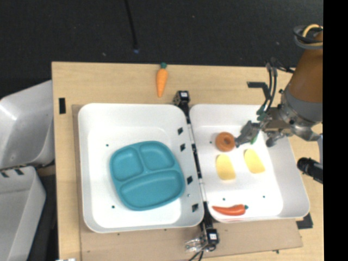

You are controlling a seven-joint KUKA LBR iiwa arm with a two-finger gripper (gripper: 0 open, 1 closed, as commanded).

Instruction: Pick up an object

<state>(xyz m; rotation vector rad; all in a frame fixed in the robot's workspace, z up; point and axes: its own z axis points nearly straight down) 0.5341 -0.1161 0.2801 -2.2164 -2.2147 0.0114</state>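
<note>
Camera view: in the right white plastic bin, a round orange-brown fruit-like object with no marked long axis lies touching or just left of the hand; whether the hand grips anything cannot be told, as its tips are dark and small. Two pale yellow blocks lie just below, long axes running roughly up-down. A red chilli pepper lies crosswise near the front rim. The left white bin holds a teal divided plate. An orange carrot rests upright on the wooden table. The arm is cut off at right.
</note>
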